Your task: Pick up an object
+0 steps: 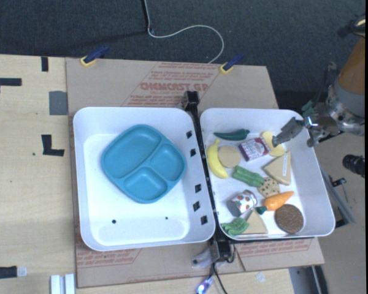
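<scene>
- The arm reaches in over the right edge of the right bin [319, 182], and the end effector [289, 131] hangs near that bin's far right corner, above the toy food.
- How far its grasping parts stand apart I cannot tell; one dark part slants down toward the yellow lemon [268, 139], and nothing shows caught in it.
- The things to choose from all lie in the right bin: a banana [216, 162], a green pepper [232, 135], a red packet [253, 148], a cheese wedge [278, 170], a carrot [276, 201] and a brown cookie [289, 218].
- The left bin [86, 164] carries a blue plate [143, 162].
- Judged from this, the step is the approach, with the pick not yet made.
- The next move calls for settling over one item, likely the lemon or packet just beneath, descending straight and closing on it without snagging the neighbours packed close by.
</scene>
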### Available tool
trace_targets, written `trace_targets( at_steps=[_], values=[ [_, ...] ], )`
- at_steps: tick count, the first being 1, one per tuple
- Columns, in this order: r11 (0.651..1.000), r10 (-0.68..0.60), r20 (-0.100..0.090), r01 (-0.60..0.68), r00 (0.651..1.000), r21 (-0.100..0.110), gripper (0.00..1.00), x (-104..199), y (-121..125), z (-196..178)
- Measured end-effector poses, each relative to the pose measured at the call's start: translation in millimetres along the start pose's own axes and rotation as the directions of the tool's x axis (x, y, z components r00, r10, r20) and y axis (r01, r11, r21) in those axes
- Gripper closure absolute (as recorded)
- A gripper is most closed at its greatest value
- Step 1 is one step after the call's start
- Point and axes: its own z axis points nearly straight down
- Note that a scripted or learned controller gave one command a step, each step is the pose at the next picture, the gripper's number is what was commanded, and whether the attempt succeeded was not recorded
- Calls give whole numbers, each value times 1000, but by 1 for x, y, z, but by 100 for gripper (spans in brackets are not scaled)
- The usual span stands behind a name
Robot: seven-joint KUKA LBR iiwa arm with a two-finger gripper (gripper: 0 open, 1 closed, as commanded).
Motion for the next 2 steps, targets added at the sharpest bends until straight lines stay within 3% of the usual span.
trace_targets(
  at_steps=[1,2],
  values=[
    [1000,2,-5,-1,1000,12,0,35,-71,70],
    [1000,-1,-3,1,1000,5,0,69,-81,96]
  ],
)
